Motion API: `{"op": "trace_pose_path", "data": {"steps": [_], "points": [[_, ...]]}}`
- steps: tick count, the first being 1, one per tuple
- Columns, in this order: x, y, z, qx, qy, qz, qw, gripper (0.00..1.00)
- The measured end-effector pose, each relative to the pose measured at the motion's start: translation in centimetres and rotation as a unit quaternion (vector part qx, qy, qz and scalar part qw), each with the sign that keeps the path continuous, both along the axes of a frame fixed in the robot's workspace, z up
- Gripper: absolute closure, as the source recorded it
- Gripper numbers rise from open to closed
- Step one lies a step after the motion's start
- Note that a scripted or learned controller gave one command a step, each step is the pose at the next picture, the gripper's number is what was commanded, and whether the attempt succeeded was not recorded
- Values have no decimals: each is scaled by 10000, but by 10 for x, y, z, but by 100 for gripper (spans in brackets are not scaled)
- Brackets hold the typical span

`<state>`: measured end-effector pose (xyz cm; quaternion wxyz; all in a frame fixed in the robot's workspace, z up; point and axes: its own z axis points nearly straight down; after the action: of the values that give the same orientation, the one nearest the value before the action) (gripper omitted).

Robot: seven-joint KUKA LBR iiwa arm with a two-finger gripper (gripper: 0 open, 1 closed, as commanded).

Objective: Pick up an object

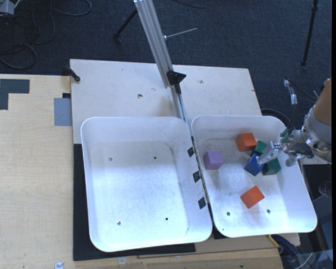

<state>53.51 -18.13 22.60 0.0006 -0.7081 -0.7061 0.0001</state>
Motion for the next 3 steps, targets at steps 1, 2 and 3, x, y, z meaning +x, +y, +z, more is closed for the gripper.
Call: {"op": "trace_pose_path", "data": {"steps": [1, 2, 3], "points": [[-5, 16, -135, -3, -1, 11, 10000, 0], [-48, 45, -134, -11, -24, 6, 10000, 0], [-47, 44, -124, -4, -18, -7, 10000, 100]]}}
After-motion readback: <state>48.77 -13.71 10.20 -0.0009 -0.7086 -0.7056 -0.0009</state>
